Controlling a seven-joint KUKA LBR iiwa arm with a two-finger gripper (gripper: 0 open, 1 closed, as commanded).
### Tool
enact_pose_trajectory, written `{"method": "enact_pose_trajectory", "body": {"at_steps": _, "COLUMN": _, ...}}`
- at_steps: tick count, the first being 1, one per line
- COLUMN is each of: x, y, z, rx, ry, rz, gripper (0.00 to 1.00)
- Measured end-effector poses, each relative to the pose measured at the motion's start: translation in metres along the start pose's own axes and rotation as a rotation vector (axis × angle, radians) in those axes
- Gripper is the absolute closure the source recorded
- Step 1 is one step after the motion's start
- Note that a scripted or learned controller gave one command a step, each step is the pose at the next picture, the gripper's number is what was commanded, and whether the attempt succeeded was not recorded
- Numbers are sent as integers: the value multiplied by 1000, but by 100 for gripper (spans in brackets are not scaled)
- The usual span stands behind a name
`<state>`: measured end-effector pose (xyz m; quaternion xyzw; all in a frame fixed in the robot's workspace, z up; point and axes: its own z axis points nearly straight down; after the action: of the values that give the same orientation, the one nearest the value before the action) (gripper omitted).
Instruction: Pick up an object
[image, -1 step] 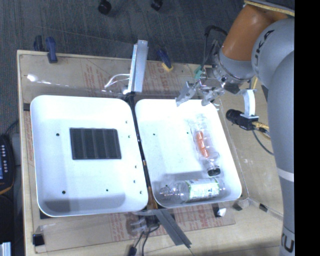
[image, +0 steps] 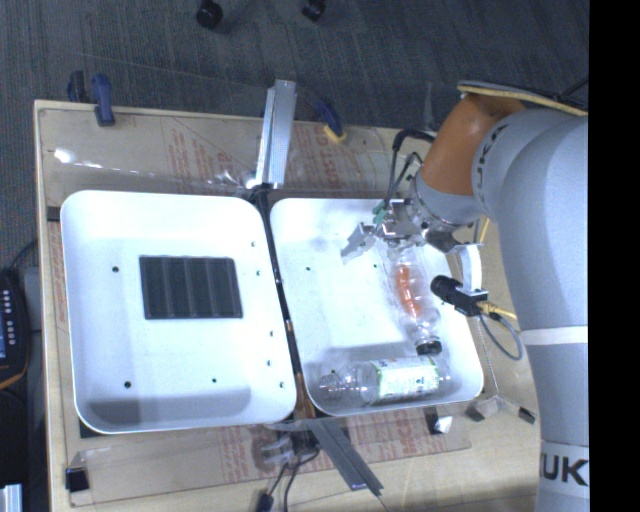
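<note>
Two white bins sit side by side on the counter (image: 150, 150). The left bin (image: 90, 300) has one dark ribbed rectangle (image: 190, 287) on its floor, a bit above center.

The right bin (image: 330, 300) has two bottles in it. One clear bottle with orange contents (image: 410, 295) lies roughly top to bottom along the right side of that bin, its dark cap pointing down toward the lower right. The second bottle (image: 385, 382), clear with a pale label, lies flat along the bottom edge of the bin, running left to right. The capped end of the first sits near the right end of the second; can't tell if they touch.

One arm (image: 530, 230) comes in from the right of the frame, orange band at the upper right. The gripper (image: 385, 232) is over the upper middle of the right bin, right at the top end of the orange bottle. Can't tell how wide it is or whether it's holding anything; it's too cluttered there.

Two blue clamps (image: 100, 98) show along the counter's top edge, one upper left and one near the center.
</note>
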<state>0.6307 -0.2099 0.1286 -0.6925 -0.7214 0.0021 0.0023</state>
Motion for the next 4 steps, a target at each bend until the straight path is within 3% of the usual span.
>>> {"method": "enact_pose_trajectory", "body": {"at_steps": 1, "x": 2, "y": -42, "z": -53, "rx": -4, "ry": 0, "rz": -92, "gripper": 0}}
{"method": "enact_pose_trajectory", "body": {"at_steps": 4, "x": 3, "y": -39, "z": -60, "rx": -5, "ry": -1, "rz": -397, "gripper": 0}}
